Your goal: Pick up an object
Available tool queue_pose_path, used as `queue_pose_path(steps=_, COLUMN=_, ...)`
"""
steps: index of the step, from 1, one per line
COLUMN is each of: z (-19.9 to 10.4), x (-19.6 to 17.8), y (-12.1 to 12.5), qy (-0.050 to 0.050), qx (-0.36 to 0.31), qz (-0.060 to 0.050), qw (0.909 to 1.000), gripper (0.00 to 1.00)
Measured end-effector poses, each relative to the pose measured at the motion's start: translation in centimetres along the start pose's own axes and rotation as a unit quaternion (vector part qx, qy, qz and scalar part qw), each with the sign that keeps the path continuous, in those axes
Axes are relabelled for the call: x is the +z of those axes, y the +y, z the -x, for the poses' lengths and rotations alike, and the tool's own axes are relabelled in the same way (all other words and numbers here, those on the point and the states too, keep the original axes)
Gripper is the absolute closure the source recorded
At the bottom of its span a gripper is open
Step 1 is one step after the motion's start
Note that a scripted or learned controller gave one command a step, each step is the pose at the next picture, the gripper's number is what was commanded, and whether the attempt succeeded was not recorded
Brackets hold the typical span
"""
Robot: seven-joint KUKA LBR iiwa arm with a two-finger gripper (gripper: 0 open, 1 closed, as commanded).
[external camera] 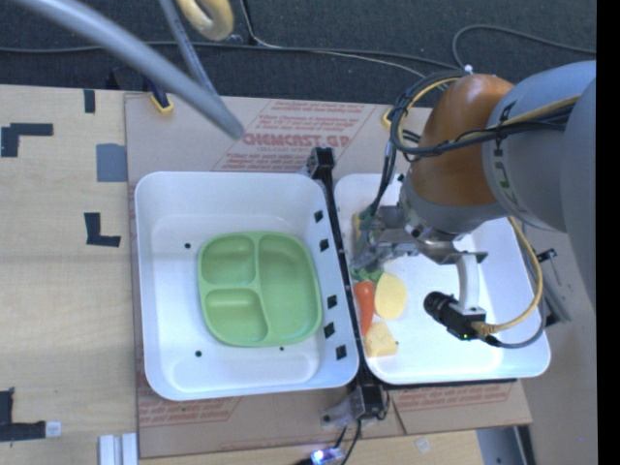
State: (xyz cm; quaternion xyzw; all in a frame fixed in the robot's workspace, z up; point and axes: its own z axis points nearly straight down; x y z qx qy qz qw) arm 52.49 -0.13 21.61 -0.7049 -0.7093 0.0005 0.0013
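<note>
Arm (504,143) is reaching in from your right w/ its orange band sitting over the right bin (513,356), wrist pointing down toward that bin's left edge. Gripper (373,250) is hanging low by the divider between the two bins, right above the small pile of objects; you can't tell its state from this angle, since the wrist body is covering it. Objects you're after are lying in the right bin's left part: an orange carrot-like piece (365,303) along the wall, a pale yellow rounded piece (391,295) touching it, and a yellow wedge (380,340) just below them. Something green (362,225) is peeking out beside the gripper, too hidden to name. Left bin (165,260) is holding a green divided plate (259,288), lying flat, approx. centre. Black cable (504,332) is looping over the right bin.
</note>
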Motion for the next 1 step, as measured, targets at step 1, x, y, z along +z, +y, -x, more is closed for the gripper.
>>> queue_pose_path(steps=1, z=-5.37, x=-1.13, y=-1.68, qy=0.0, qx=-0.001, qz=0.0, qw=1.0, gripper=1.0)
